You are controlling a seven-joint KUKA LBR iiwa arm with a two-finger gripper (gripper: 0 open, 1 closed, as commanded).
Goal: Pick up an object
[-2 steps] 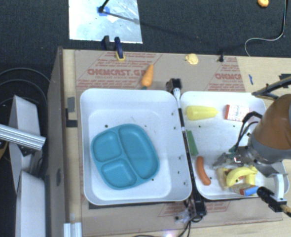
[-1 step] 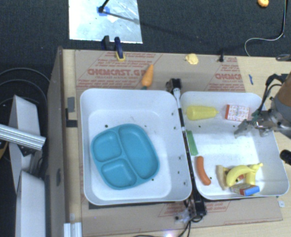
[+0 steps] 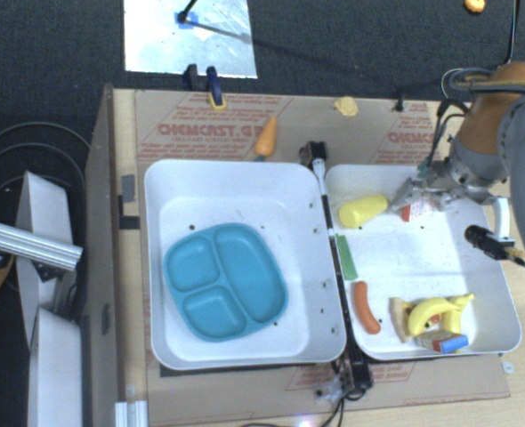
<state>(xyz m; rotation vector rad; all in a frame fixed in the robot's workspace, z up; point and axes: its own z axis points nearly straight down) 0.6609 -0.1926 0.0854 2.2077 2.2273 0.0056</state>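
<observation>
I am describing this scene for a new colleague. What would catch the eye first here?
First, the blue divided plate lying in the left bin. Next, the grey arm's gripper low over the right bin, beside a yellow object. A banana and an orange sausage lie near that bin's front.

The arm (image 3: 520, 136) is pale grey and rounded, with a broad orange band (image 3: 512, 78) above the wrist. Thin dark cables (image 3: 458, 83) loop beside the band, and one black line runs straight up from it. Below the band the wrist (image 3: 472, 163) narrows into a grey metal mount with small red-and-white markings just behind the jaws.
</observation>
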